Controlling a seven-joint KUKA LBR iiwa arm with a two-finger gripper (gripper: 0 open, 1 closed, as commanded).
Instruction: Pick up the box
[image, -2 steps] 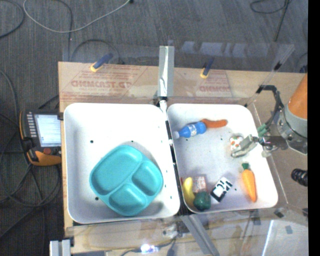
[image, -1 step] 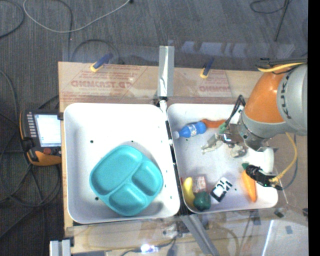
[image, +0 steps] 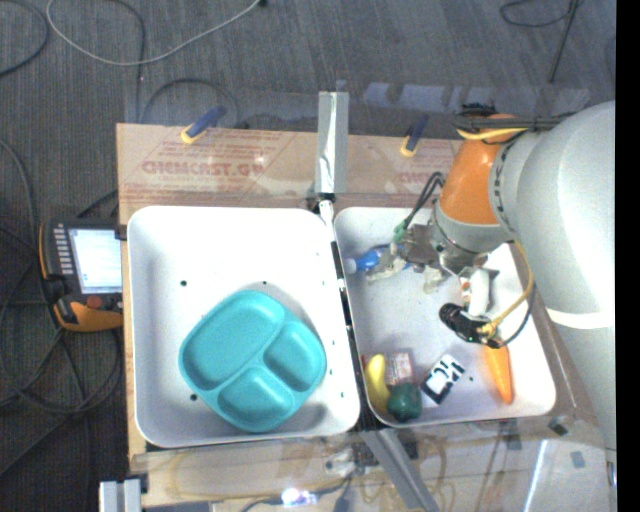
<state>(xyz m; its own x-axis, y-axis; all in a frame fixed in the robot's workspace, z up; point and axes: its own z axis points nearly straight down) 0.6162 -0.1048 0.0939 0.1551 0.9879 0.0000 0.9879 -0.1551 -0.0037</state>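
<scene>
A small brownish box (image: 400, 366) with a pale label lies near the front of the right bin (image: 530, 400), between a yellow banana-shaped piece (image: 375, 377) and a black-and-white block (image: 443, 379). A dark green ball (image: 405, 402) touches the box's front side. My gripper (image: 397, 260) hangs over the back left of the right bin, well behind the box and apart from it. A small blue object (image: 367, 262) lies just left of the gripper's tip. The view does not show anything between the fingers.
An orange carrot-shaped piece (image: 498, 372) lies at the right bin's front right. A teal divided plate (image: 253, 360) sits in the left bin (image: 160, 250). The ridge between the bins runs just left of the gripper. The grey arm covers the bench's right side.
</scene>
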